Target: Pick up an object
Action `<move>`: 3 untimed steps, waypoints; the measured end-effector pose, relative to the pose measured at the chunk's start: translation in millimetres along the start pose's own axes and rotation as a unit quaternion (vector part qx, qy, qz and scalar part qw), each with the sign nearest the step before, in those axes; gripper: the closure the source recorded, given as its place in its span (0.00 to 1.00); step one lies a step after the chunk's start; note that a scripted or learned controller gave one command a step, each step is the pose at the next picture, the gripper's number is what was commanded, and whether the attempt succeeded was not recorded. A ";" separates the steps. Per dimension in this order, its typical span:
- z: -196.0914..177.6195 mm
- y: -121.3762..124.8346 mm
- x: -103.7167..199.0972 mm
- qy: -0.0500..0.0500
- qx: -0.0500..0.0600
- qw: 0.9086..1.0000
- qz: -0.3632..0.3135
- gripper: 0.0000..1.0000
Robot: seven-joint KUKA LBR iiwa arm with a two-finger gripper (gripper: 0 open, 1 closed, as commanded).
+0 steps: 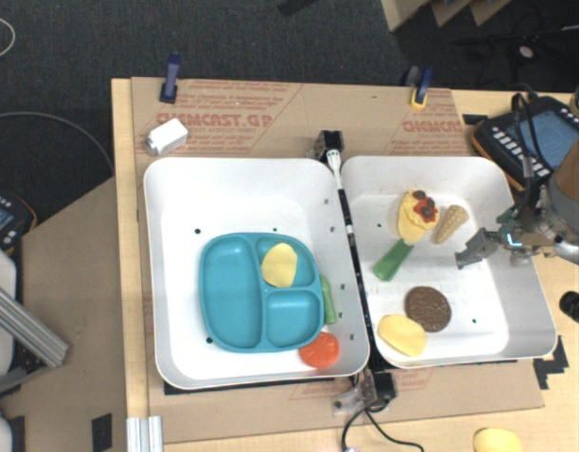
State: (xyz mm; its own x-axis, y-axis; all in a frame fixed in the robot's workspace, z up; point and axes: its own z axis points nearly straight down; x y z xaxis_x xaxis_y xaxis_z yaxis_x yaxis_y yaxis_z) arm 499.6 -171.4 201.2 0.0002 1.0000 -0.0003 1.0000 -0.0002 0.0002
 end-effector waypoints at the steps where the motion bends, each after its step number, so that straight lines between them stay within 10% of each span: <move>1: 67.0 -22.5 48.7 0.003 0.005 1.000 -0.002 0.00; 3: 48.7 -21.2 52.5 0.001 0.002 1.000 0.000 0.00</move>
State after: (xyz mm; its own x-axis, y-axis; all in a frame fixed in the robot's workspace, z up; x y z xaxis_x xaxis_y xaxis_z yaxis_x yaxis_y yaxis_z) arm 478.4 -118.9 152.4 -0.0004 1.0000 0.0025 1.0000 0.0004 -0.0046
